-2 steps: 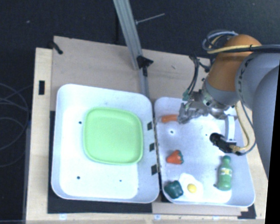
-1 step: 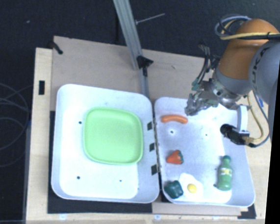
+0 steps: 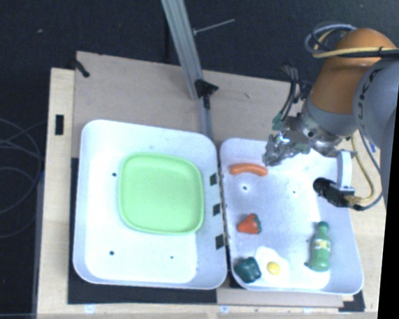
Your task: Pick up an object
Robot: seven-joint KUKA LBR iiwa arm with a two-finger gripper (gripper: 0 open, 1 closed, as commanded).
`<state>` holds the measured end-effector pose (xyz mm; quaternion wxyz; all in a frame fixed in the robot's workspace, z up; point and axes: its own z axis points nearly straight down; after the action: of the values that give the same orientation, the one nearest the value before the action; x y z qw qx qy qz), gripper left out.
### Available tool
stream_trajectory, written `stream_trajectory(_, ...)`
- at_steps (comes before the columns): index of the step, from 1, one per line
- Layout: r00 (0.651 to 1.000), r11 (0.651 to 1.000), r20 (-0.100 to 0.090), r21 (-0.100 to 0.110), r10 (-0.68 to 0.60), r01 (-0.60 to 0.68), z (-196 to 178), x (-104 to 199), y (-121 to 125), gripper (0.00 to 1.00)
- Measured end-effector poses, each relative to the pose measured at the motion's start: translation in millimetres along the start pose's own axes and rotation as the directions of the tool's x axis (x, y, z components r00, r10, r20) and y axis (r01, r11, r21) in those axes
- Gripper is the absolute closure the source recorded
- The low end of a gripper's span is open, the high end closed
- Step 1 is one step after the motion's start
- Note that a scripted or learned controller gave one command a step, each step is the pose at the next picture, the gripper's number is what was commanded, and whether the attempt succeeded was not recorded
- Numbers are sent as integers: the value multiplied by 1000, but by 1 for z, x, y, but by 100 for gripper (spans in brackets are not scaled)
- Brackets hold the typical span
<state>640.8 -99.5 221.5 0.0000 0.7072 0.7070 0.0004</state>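
The gripper [image 3: 276, 154] hangs over the right bin's [image 3: 301, 193] far edge — just beside the orange sausage [image 3: 247, 170]. Its fingers' state I cannot tell. A green plate [image 3: 161, 194] lies mid-left bin [image 3: 99, 181].

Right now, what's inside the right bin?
In the right bin: hot dog, red pepper, green bottle, fried egg, dark green piece. The arm covers its far corner.
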Motion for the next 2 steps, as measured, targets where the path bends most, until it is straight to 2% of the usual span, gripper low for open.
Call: stream_trajectory(2, 1000, 1000, -1, -1, -3, 3, -5, 93, -49, 100)
